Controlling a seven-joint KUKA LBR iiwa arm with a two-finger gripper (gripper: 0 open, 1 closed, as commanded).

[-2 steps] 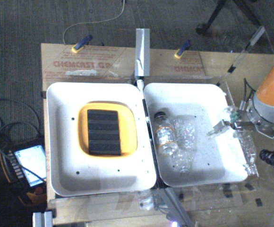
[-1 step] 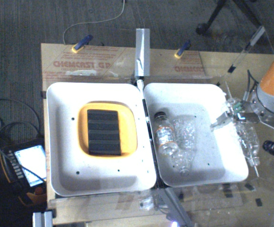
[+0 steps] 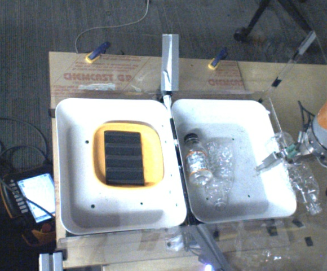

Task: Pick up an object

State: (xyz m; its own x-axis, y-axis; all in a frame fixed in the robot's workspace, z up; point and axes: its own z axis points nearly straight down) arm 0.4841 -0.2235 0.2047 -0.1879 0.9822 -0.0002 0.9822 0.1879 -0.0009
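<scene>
A: Lying in the right bin [image 3: 248, 109]: a clear plastic bottle [image 3: 196, 161] with a dark cap, cap end toward the far side, close to the bin's left wall. Just beside it, toward the middle of the bin, a second clear crumpled bottle [image 3: 220, 171], hard to separate from the first.

B: And the left bin [image 3: 73, 168]?

A: Holds a yellow tray [image 3: 128, 154], roughly centred, with a black ridged block [image 3: 123, 157] sitting inside it.

B: Where's the gripper [image 3: 280, 156]?

A: Over the right bin's right edge, well apart from the capped bottle. Reaching in from the right, with a slim pale finger [image 3: 266, 163] slanting down and left into the bin. Something clear and glinting at the wrist, perhaps plastic; too blurred to name. Cannot tell how far the fingers are parted, nor whether anything sits between them.

B: Anything else nearby?

A: Another clear plastic piece [image 3: 305, 186] outside the bin, just beyond its right rim. Behind both bins, a sheet of cardboard [image 3: 101, 75] with red print, pinned by two blue-and-yellow clamps [image 3: 97, 52], and an upright metal post [image 3: 169, 64] between the bins at the far side
</scene>
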